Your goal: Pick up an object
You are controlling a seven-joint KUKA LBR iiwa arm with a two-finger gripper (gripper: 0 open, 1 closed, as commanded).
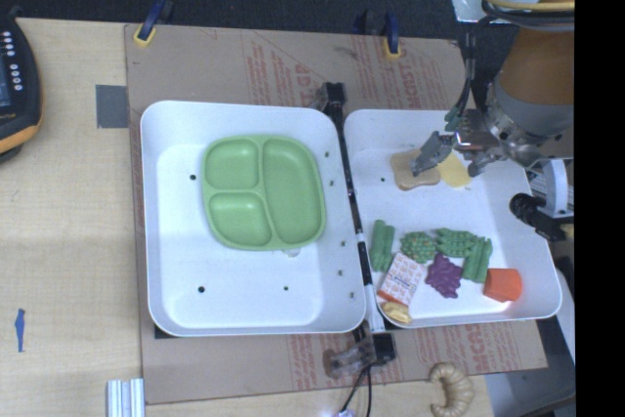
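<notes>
A sheet of brown cardboard (244,63) covered the wooden tabletop (59,239), held at its far edge by a yellow clamp (149,22) and a blue clamp (391,34). A black-and-orange handheld controller (15,83) lay at the left edge, near a grey tape patch (111,105).

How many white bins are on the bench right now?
2. The left bin holds a green divided plate. The right bin holds the toy food items, and the tool is over its upper part.
</notes>
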